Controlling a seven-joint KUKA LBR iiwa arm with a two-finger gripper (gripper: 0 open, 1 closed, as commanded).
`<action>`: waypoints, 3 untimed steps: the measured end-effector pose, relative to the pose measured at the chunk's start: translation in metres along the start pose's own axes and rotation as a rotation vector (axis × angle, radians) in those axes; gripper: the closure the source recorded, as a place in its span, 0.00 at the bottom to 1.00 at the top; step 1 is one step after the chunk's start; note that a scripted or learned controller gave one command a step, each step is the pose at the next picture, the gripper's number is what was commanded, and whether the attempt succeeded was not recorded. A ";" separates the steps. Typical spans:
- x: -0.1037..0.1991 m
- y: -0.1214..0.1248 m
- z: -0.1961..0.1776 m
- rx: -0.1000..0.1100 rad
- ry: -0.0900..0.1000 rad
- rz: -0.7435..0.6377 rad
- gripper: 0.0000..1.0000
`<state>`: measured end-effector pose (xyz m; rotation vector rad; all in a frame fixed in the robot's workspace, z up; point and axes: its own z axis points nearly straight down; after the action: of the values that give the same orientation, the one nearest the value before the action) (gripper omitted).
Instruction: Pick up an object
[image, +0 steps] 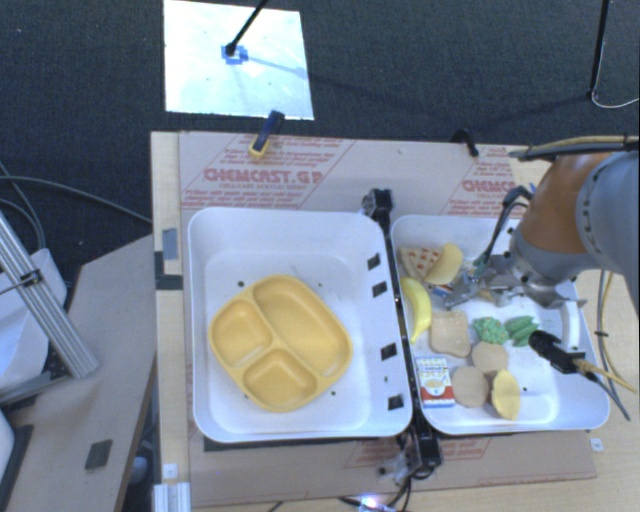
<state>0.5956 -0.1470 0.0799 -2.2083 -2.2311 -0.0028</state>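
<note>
My fingers (472, 290) hang low in the right bin (580, 405), I cannot tell if apart or together, and the banana (417, 308) lies at eight o'clock, long way up-down.

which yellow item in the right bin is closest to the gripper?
The yellow lemon-like piece at the bin's far left, just left of the gripper. The banana lies lower; the yellow wedge sits at the near edge.
</note>
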 end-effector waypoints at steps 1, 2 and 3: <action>-0.061 -0.054 -0.005 0.002 -0.004 0.015 0.00; -0.058 -0.050 -0.016 -0.006 -0.005 0.008 1.00; -0.023 -0.081 -0.005 -0.003 -0.003 0.010 1.00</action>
<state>0.5152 -0.1713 0.0849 -2.2222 -2.2236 -0.0026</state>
